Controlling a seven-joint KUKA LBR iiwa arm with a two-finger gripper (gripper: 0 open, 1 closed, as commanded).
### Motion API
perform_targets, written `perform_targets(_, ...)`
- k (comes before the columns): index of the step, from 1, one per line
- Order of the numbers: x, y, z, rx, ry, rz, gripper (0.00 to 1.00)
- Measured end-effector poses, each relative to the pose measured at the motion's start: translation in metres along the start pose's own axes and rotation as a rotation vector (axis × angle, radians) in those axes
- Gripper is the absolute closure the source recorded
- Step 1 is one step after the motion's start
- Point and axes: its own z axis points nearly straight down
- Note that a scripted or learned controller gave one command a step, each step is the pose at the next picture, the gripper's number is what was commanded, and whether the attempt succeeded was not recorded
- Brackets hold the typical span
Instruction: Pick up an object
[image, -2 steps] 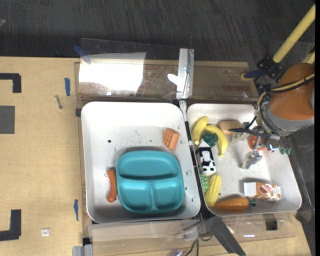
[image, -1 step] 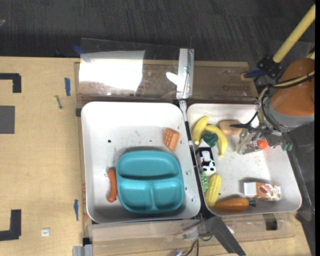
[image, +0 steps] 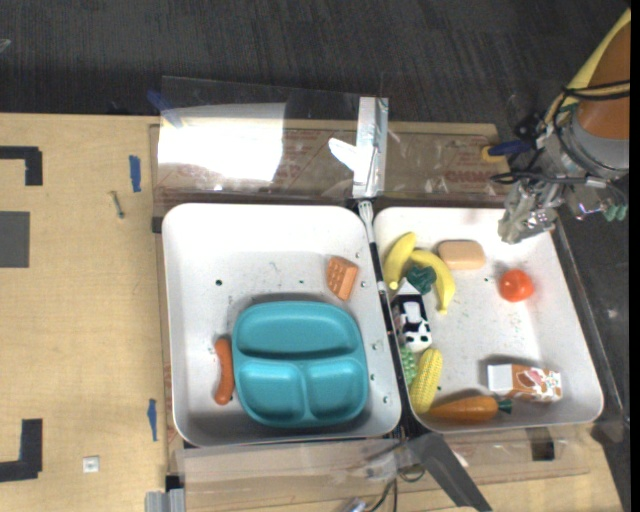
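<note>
Hanging above the far right corner of the right bin (image: 585, 370), the end effector (image: 524, 222) carries nothing, and whether its fingers stand wide or narrow I cannot tell at this size. The arm (image: 600, 120) comes in from the right, grey with an orange band above the wrist. Several things lie in the right bin: a tomato (image: 516, 285) just below the end effector and apart from it, a tan bread roll (image: 461, 254) to the left of that, and a banana (image: 418, 262) curved along the bin's left wall. Below the banana sits a small black and white cow figure (image: 413, 322), then a corn cob (image: 427, 376), and a carrot (image: 464, 408) lies along the near wall. A small orange and white carton (image: 524, 381) rests just above the carrot's right end. In the left bin (image: 200, 240) a teal divided tray (image: 300, 362) takes up the near half, with a sausage (image: 224, 370) beside its left edge and an orange wedge-shaped piece (image: 342, 277) near the bin's right wall. Both bins sit on the tan surface (image: 70, 320).
</note>
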Motion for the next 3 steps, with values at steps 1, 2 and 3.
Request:
perform_targets(1,0.078,-0.016,-0.011,-0.004,0.011,-0.116,1.00)
perform_targets(2,0.030,-0.023,0.017,-0.007,0.006,-0.393,1.00)
perform_targets(3,0.002,-0.029,0.001,-0.007,0.003,-0.685,1.00)
